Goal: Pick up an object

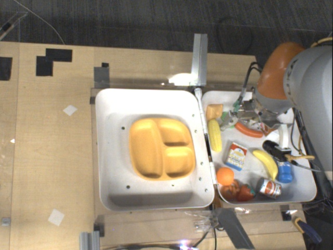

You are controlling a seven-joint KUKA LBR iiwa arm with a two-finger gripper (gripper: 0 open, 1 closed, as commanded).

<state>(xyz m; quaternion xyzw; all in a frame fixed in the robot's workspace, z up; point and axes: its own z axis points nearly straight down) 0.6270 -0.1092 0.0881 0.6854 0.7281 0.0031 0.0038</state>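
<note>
tool (244, 113) low over the far end of the right bin (303, 185), its grip cannot be told, red sausage (250, 130) lying just beside it on the near side, corn cob (214, 134) near

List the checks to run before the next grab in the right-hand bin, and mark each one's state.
1. Gripper over the right bin: ok.
2. Target within close range: ok, the red sausage lies just beside the gripper.
3. Sausage apart from its neighbours: ok, the corn cob and small box lie apart from it.
4. Nothing already gripped: cannot tell, the wrist hides that spot.
5. Near corner easy to pick from: not ok, the orange, a red fruit and a can crowd together.
6. Yellow tray out of the way: ok, in the left bin.
</note>
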